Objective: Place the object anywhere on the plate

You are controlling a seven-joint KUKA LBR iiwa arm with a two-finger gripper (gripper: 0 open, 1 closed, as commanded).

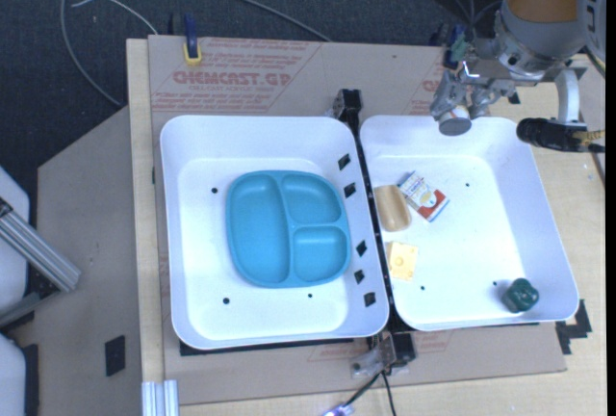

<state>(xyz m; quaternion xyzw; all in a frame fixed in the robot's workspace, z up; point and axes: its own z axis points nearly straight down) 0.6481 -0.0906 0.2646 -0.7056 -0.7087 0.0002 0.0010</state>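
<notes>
At the 1 o'clock corner of the right bin (539, 212), my claw (452, 116) hangs over the back rim; I cannot tell from this slant view how it is set, and I see nothing in it. So no object is in hand yet, and I judge the step to be the pick.

Candidates, all in the right bin:
- tan bread-like piece (392, 208), hard against the divider wall at the bin's 9 o'clock side
- red-and-white packet (423, 195), just beside it toward 2 o'clock, lying flat and skewed
- yellow cheese-like slab (401, 261), near the divider, toward 7 o'clock
- dark green lump (521, 295), alone in the 5 o'clock corner

The blue plate (288, 227) sits in the middle of the left bin (183, 212), three compartments, nothing on it.

How I would do this well: the green lump stands well apart from everything, but close to the corner walls. The tan piece is bulkier and likely easier to pinch, though I would close across its short axis and approach from the 3 o'clock side, to keep off the divider and its black clips (344, 162). The packet and slab lie flat; I expect slips there. Lift high enough to cross the divider, then release low over the plate's large left compartment so nothing bounces out.
</notes>
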